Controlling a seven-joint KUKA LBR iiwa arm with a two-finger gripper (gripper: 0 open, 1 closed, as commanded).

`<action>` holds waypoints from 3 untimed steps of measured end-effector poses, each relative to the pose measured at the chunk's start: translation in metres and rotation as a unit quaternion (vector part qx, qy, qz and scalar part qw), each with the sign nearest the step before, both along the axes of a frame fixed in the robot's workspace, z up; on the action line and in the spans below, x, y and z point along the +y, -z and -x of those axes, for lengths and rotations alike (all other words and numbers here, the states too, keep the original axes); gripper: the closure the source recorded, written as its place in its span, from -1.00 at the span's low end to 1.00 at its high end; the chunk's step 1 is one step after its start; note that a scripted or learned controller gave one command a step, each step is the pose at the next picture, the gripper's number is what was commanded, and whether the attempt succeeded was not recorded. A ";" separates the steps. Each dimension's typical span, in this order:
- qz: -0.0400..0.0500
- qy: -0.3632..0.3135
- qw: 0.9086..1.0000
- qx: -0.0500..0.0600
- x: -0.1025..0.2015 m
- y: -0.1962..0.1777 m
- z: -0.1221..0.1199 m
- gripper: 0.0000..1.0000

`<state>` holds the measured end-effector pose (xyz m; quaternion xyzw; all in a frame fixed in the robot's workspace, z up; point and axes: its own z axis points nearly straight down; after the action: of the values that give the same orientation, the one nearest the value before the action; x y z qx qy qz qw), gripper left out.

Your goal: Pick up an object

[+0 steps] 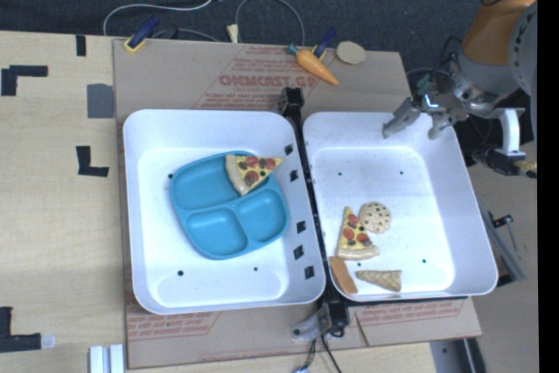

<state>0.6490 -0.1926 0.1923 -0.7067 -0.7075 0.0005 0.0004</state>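
Your bench (52,188) carries cardboard with two white bins. Take the right bin (454,188) as landmark: left of it, the other bin holds a blue tray (223,227) with a pizza slice. The gripper (417,123) hovers over its far rim, fingers spread, empty. Near its front wall lie pizza (354,236), cookie (376,217) and wedge (381,279). You're at approach; next, travel toward the front wall and descend.

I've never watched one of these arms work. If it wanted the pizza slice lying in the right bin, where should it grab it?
Probably from straight above, pinching across the narrower upper half of the pizza slice. It lies flat on the floor of the right bin, tip toward the far wall, so no side approach works. A cookie crowds its right edge, so the fingers should close carefully there.
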 end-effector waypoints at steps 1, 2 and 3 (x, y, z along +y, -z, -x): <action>-0.001 -0.001 1.000 0.003 0.047 0.035 0.047 -1.00; 0.001 0.000 1.000 -0.002 0.069 0.110 0.095 -1.00; 0.003 0.001 1.000 -0.005 0.066 0.095 0.091 1.00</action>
<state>0.5576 -0.1262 0.0976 -0.7072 -0.7070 -0.0009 -0.0049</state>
